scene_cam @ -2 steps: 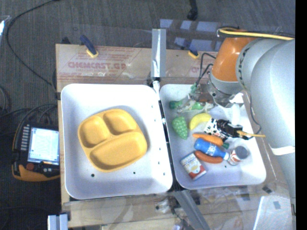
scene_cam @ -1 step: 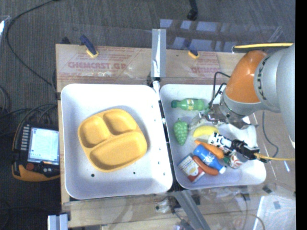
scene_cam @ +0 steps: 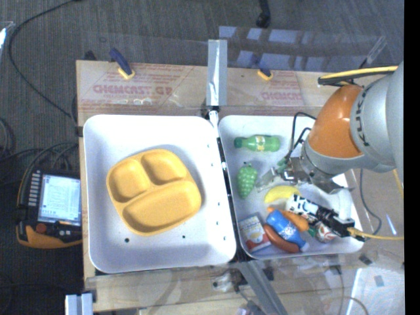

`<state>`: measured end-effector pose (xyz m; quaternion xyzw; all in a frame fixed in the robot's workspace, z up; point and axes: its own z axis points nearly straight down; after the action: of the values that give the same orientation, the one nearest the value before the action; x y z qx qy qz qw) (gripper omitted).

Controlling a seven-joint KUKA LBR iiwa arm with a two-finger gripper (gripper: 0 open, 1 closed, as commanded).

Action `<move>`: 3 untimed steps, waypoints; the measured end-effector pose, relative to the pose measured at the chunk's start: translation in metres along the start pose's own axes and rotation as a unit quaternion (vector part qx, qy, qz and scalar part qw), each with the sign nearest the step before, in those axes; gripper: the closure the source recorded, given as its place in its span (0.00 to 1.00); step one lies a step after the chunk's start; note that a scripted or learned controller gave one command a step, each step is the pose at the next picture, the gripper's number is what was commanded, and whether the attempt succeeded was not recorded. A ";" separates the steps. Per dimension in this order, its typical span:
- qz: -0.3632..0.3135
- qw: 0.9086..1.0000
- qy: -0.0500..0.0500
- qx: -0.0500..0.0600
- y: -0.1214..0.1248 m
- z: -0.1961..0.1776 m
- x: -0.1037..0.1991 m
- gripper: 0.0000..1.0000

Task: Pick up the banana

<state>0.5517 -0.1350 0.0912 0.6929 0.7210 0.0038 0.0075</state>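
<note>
Claw (scene_cam: 281, 173) above curved yellow banana (scene_cam: 278, 193), right bin (scene_cam: 228, 176)

A yellow divided tray (scene_cam: 155, 190) is seen in the left bin (scene_cam: 98, 241), while a green bottle (scene_cam: 257, 143) and green grapes (scene_cam: 247, 179) are placed in the right bin's (scene_cam: 230, 131) upper left.

Glossy white plastic bins (scene_cam: 98, 176) hold a matt yellow plastic tray (scene_cam: 155, 190).

Grey arm (scene_cam: 367, 120) (orange-banded) low, claw (scene_cam: 282, 170) pointing left.
</note>
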 end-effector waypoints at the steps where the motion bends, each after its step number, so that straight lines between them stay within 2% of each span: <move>1: -0.040 0.999 -0.001 -0.002 -0.029 -0.001 0.014 0.00; 2: -0.105 0.994 -0.001 -0.005 -0.051 -0.002 0.017 0.00; 3: -0.087 0.996 0.000 -0.001 0.022 0.001 -0.030 0.00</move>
<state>0.5745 -0.1646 0.0907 0.6273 0.7787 0.0037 0.0084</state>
